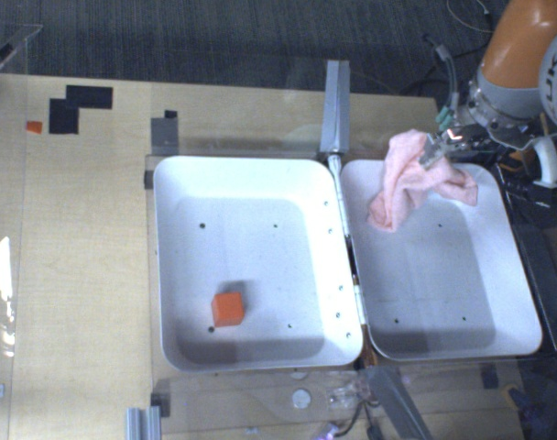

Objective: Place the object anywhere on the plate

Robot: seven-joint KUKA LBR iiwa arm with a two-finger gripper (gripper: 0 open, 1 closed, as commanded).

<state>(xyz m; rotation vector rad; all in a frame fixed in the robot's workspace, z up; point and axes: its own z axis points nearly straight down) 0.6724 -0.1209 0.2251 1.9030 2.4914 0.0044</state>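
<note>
The left bin [159, 246] is white and shallow, with rounded corners and a few small dark dots on its floor. An orange block [228, 309] lies inside it, near its front-left corner. The right bin [443, 282] touches the left bin's right rim. A grey metal bar [333, 108] stands behind the left bin's back-right corner, and a small grey bracket [165, 134] sits just behind its back-left corner. On the pale wooden bench [77, 273], well to the left of the left bin, are a black stepped patch [77, 106] and a tiny orange square [34, 127]. Just in front of the left bin lies what may be a small clear disc [301, 398]. Dark carpet [214, 16] runs beyond the bench.
</note>
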